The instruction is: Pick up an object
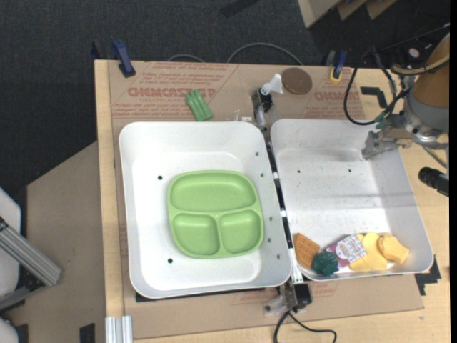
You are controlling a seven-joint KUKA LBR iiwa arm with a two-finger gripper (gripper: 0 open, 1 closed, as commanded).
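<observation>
A pale green divided plate [214,214] lies in a white bin [143,156]; yellow toys [382,252].

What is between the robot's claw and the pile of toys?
Just bare white floor of the right bin, between the gripper and the toys.

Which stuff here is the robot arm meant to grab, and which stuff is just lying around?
For the job:
- gripper, at the right bin's far edge
- pile in that bin's near corner: tan cookie-like piece, dark green toy, small wrapped packet, yellow pieces

Just lying about:
- green divided plate in the left bin
- green object on the cardboard
- brown disc
</observation>
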